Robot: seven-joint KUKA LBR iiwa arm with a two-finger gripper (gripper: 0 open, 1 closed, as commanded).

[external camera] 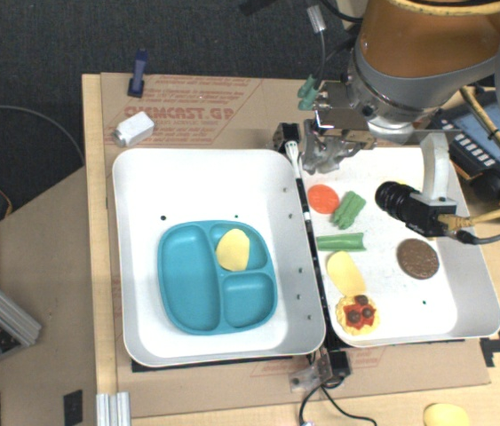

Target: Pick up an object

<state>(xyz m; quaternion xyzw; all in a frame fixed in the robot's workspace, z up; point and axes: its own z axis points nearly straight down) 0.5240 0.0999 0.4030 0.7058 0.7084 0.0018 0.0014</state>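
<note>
Claw hovers just above orange disc by right bin's near wall, finger state unclear; descent could clip wall or nudge disc away.

The orange disc lies flat in the right bin, just below the jaws at the bin's upper left. A green pea pod lies tilted beside it on the right, touching or nearly so. A second, slimmer green pod lies almost level farther below. Beneath that rests a pale yellow piece, and lowest a small pizza slice with red toppings. A brown round cookie lies well to the right of the jaws and below them.
</note>
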